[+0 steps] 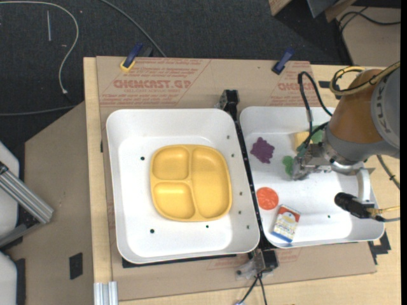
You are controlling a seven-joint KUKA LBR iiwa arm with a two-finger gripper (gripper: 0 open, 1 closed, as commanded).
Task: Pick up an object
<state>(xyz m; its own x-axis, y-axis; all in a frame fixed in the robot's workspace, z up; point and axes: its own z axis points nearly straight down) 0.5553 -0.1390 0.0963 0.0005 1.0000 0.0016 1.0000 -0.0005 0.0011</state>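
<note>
Where fingers [304,168] reach, green object [289,164].

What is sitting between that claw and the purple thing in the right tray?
Nothing visible. The gripper sits low in the right bin, over a green object; the purple object lies just beyond, with bare floor between.

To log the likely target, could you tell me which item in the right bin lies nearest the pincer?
The green item, right beside the pincer; the others lie farther off.
</note>
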